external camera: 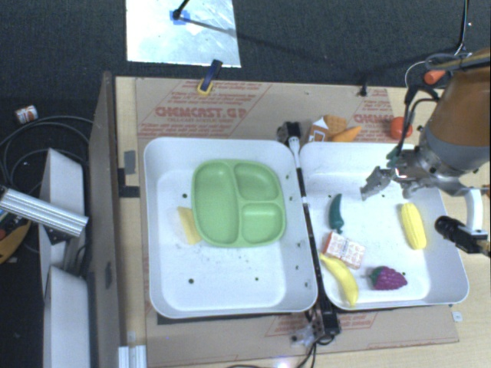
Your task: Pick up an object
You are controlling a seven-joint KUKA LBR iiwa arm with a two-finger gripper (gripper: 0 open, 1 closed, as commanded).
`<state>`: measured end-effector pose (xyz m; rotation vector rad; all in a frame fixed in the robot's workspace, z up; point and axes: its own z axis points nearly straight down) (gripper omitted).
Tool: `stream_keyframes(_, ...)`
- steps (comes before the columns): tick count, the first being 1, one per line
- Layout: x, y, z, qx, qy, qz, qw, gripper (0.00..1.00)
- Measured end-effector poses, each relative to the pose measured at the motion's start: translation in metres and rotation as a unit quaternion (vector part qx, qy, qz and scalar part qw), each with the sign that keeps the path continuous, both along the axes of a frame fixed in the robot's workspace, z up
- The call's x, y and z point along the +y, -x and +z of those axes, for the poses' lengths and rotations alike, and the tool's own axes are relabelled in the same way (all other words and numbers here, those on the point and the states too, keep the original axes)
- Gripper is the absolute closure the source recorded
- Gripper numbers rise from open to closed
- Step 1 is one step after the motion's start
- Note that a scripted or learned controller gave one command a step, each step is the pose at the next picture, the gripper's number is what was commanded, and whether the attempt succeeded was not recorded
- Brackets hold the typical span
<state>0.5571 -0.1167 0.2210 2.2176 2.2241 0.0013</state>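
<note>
My gripper hangs over the upper middle of the right bin, open with nothing between its fingers. In that bin lie a dark teal pepper-like toy just left of and below the gripper, a yellow corn cob to its lower right, a white and red packet, a banana and a purple grape bunch. The grey arm with its orange band comes in from the right.
The left bin holds a green divided plate and a small yellow piece beside it. Orange toys lie on the cardboard behind the bins. A black part sticks in at the right bin's edge.
</note>
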Motion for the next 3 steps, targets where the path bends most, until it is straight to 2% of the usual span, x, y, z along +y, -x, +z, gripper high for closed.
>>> stream_keyframes(1, 0.03, -0.016, -0.103, 0.004, -0.0013, 0.002, 1.0, 0.0)
stream_keyframes(2, 0.03, -0.018, -0.138, 0.001, -0.0003, -0.001, 1.0, 0.0)
stream_keyframes(3, 0.03, -0.02, -0.126, -0.001, -0.0002, -0.001, 1.0, 1.0)
